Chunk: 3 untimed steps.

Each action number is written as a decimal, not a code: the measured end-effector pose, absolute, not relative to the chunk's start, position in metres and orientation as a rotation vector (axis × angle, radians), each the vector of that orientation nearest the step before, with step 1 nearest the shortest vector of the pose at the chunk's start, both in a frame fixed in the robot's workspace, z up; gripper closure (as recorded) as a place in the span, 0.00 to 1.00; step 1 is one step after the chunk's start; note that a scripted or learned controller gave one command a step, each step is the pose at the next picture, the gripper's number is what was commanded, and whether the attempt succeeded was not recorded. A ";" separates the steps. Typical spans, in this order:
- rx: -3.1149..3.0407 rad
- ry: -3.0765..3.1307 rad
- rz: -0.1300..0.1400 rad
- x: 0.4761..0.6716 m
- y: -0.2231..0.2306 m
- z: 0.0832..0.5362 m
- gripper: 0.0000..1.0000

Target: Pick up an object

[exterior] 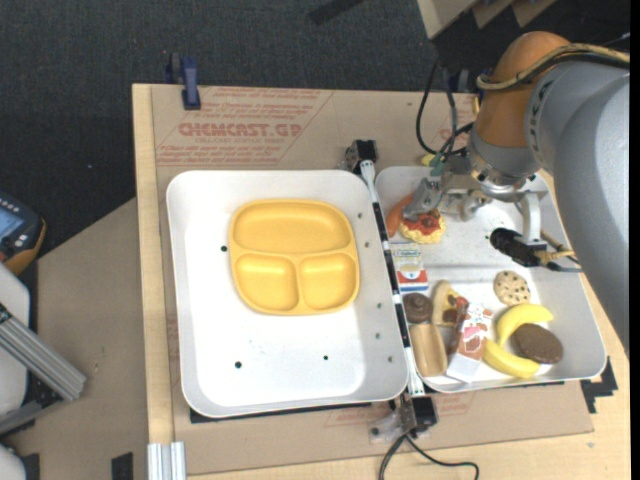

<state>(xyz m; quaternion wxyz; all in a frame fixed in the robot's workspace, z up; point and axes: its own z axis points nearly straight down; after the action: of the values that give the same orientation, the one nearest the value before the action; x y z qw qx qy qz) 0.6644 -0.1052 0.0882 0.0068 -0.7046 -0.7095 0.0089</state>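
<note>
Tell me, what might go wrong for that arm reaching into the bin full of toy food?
The gripper sits at the far end of the right bin, just above a red and yellow toy food piece lying close to the bin's wall, so a finger might hit the wall or nudge the piece away. The banana, cookie and other pieces are crowded at the near end, so a grab there might catch two or slip.

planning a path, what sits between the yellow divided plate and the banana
In the camera view, between the yellow divided plate and the banana lie the bins' meeting rims, then a chocolate donut and small snack packets.
</note>
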 end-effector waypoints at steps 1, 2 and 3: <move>-2.215 -2.216 0.029 0.664 -0.102 0.089 0.00; -2.215 -2.216 0.029 0.664 -0.102 0.089 0.00; -2.216 -2.216 0.030 0.664 -0.102 0.089 0.00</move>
<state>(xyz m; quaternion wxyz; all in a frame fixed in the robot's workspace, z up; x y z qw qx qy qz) 0.6640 -0.1021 0.0890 0.0037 -0.7069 -0.7072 0.0097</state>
